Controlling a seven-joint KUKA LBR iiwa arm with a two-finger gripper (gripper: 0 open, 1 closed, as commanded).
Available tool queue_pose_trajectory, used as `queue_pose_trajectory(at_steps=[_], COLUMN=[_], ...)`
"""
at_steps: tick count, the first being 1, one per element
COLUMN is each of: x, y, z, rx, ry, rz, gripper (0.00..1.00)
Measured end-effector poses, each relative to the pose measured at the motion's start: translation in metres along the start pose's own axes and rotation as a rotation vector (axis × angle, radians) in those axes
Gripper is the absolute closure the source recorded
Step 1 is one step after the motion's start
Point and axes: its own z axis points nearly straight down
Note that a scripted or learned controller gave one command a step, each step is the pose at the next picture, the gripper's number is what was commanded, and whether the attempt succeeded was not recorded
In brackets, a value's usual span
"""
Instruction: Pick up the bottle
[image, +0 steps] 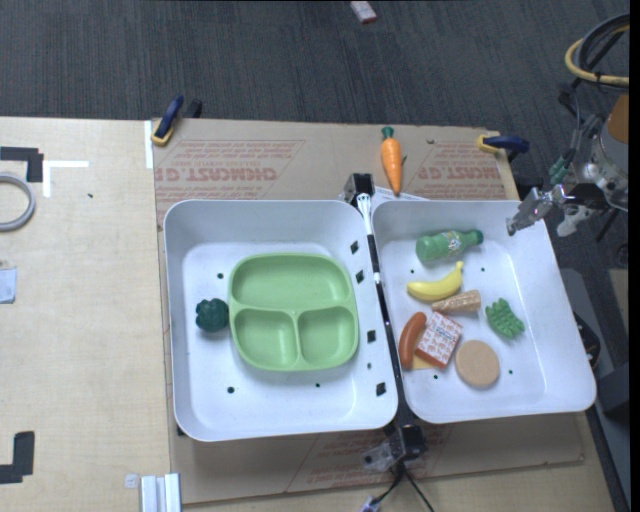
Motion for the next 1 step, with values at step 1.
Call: queue_pose_trajectory(at_steps=[1], x=[-0.0001], y=[0.0005], z=[-0.0098], rx=[-0.001], ry=[-0.002], rz=[-0.003], gripper=[1.00])
